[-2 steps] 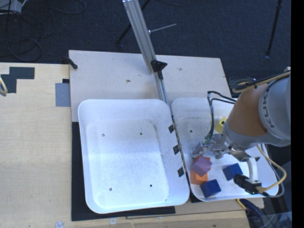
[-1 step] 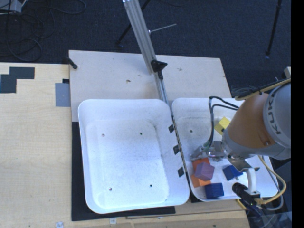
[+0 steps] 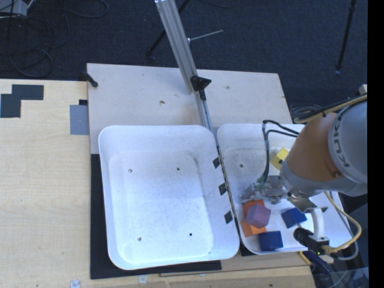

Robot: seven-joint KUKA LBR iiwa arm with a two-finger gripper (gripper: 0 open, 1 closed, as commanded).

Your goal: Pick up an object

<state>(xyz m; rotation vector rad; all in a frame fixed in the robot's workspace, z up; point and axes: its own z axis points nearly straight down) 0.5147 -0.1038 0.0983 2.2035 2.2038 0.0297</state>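
Note:
The right bin (image 3: 237, 143) holds several small blocks: an orange one (image 3: 250, 222), a purple one (image 3: 259, 216) on top of it, a blue cube (image 3: 270, 240) near the front rim, another blue block (image 3: 293, 216) and a yellow piece (image 3: 278, 157) at the back right. My gripper (image 3: 259, 193) hangs low inside this bin, just above the purple and orange blocks, with the orange-banded arm (image 3: 315, 155) covering the bin's right half. I see nothing clearly held.
The left bin (image 3: 120, 155) lies beside the right one, split from it by a rim with black clips (image 3: 222, 188). A slanted aluminium rail (image 3: 180, 47) rises behind the bins. Cables (image 3: 336, 245) loop at the arm's lower right.

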